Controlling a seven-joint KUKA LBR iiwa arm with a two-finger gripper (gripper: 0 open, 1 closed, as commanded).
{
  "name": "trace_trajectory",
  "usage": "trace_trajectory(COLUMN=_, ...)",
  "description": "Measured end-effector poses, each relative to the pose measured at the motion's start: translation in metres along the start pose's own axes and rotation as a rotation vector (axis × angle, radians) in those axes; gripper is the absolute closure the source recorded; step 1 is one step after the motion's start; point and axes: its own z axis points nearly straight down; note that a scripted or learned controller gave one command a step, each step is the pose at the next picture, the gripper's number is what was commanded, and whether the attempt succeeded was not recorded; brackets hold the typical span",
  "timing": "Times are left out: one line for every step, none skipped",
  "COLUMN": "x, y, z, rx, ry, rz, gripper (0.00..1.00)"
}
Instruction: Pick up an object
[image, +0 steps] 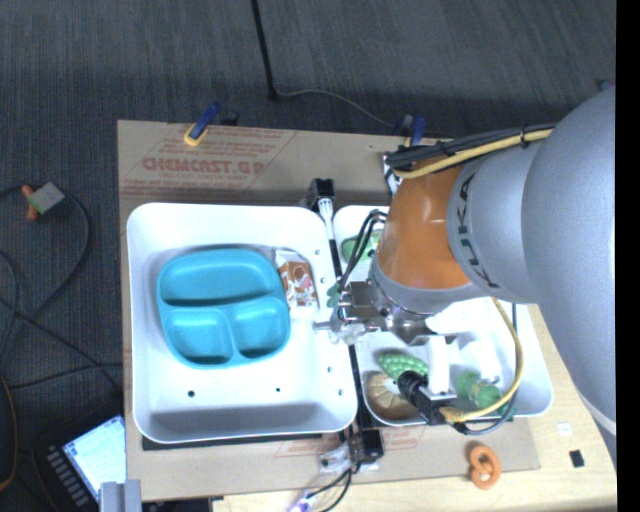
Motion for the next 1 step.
trace_trajectory(x=-0.0899, y=-0.0038, z=-0.0004, rx=-0.002, ry=-0.002, rz=0.003, gripper=1.00)
